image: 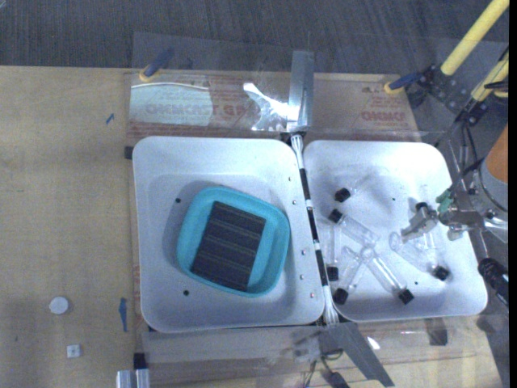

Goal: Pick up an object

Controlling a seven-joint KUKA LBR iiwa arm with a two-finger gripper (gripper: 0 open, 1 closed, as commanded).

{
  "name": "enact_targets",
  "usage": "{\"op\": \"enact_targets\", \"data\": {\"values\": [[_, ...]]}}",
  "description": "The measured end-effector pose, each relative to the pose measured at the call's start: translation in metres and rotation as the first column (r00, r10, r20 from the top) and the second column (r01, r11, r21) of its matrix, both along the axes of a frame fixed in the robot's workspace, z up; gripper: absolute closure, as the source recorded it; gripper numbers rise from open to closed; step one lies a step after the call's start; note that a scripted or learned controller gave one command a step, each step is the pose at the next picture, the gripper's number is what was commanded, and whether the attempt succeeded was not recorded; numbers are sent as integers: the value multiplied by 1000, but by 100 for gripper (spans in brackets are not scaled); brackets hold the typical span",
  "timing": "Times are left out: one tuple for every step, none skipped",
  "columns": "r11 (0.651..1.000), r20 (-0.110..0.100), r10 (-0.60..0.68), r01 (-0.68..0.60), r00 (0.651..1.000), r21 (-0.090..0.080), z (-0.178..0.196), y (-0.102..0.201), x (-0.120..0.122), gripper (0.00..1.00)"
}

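Note:
A cyan dish with a dark ribbed insert point(233, 241) lies in the left white bin point(153, 164), a little left of centre. The right white bin point(380, 156) holds several clear plastic tubes with black caps point(363, 257), scattered across its floor and hard to tell apart. My gripper point(418, 221) reaches in from the right and hangs low over the right part of that bin, just above the clear tubes. I cannot make out anything held in it.
A metal bracket point(301, 91) stands behind the seam between the bins. Clamps and a yellow-handled bar point(477, 27) crowd the back right corner, with cables beside the arm. A small white disc point(58, 305) lies on the wooden bench at the left.

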State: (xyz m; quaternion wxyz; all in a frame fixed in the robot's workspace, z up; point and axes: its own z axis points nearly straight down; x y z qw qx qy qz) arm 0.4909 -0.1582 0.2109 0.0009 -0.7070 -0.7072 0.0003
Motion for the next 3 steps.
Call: {"op": "enact_targets", "data": {"values": [[998, 2, -61, 61, 998, -2, -88, -38, 51, 0], [998, 4, -70, 70, 998, -3, 54, -43, 58, 0], [995, 0, -102, 102, 995, -1, -17, 26, 85, 0]]}}
